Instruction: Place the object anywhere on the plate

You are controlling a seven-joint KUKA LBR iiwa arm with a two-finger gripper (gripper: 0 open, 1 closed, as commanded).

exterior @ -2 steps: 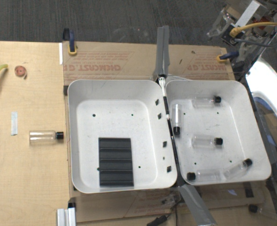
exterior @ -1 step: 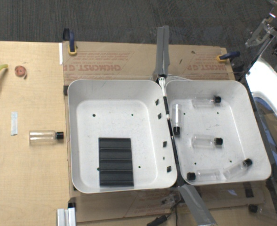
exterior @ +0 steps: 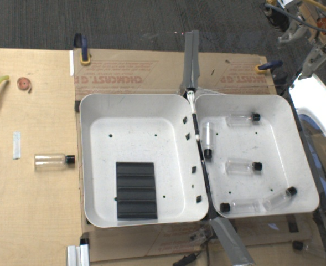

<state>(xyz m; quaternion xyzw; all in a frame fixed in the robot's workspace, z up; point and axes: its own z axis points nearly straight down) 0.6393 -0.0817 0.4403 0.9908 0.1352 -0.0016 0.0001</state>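
From my remote seat I see even, bright overhead light, the two shallow white plastic bins (exterior: 96, 215) nearly washed out, soft short shadows along their walls, and slightly soft focus toward the upper-right corner.

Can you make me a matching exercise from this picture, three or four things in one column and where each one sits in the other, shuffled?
Things:
1. black ribbed plate
2. clear vial with a black cap, alone on the bench
3. blue clamp
4. vial standing along the divider

Places:
A. left wall of the right bin
B. wooden bench top, left of both bins
C. floor of the left bin, near its front
D. far edge of the cardboard sheet

Pairs: 1-C, 2-B, 3-D, 4-A
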